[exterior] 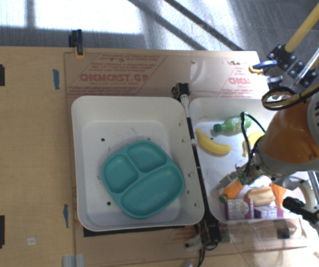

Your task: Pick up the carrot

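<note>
The carrot (233,190) is a short orange piece lying near the front left of the right bin (204,121), beside a small carton. My gripper (241,176) hangs just above and behind it, at the end of the grey arm with its orange band (290,135). The gripper's tip sits very close to the carrot's upper end; whether they touch is hard to tell. The arm's body hides the bin's right part.
The right bin also holds a banana (212,144), a green bottle (229,127), a bread roll (259,194), a second orange piece (278,194) and small cartons (238,208). A teal divided plate (142,178) lies in the left bin (87,149).
</note>
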Controlling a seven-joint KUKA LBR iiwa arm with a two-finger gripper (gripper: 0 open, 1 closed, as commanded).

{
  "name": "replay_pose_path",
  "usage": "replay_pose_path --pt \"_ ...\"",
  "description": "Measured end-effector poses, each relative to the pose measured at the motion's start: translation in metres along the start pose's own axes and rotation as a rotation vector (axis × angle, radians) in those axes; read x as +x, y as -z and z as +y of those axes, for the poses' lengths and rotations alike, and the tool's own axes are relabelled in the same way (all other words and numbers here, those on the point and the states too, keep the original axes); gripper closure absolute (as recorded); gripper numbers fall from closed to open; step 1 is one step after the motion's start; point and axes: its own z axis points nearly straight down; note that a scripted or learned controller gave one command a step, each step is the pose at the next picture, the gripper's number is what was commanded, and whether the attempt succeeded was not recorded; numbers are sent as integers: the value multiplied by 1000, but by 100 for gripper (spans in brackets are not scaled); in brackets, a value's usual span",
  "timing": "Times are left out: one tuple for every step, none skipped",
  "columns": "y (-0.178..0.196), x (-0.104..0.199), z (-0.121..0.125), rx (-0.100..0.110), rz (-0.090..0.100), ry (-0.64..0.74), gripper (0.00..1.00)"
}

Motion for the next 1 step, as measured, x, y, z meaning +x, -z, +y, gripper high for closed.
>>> replay_pose_path --pt "12 -3 2 -7 -10 -2 100"
